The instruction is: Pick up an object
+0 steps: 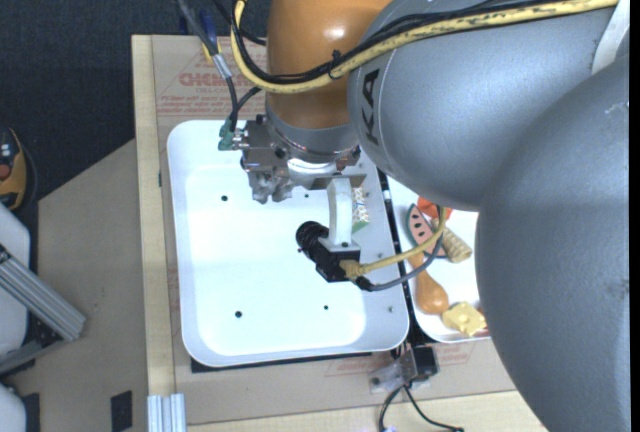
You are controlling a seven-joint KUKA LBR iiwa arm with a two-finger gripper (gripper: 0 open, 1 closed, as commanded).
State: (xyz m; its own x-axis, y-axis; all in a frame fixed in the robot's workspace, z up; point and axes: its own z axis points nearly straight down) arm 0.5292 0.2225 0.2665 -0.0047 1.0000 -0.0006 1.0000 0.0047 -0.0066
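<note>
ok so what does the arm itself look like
A bulky, smooth grey arm with rounded links, a glossy orange band above the wrist, and part of black lettering on the grey shell. A yellow cable runs along it, looping by the orange part. The gripper is dull grey metal.

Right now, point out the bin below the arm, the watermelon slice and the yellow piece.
bin below the arm [215, 305], camera view, bare floor.
watermelon slice [427, 222], camera view, red flesh.
yellow piece [465, 318], camera view, middle.
</note>
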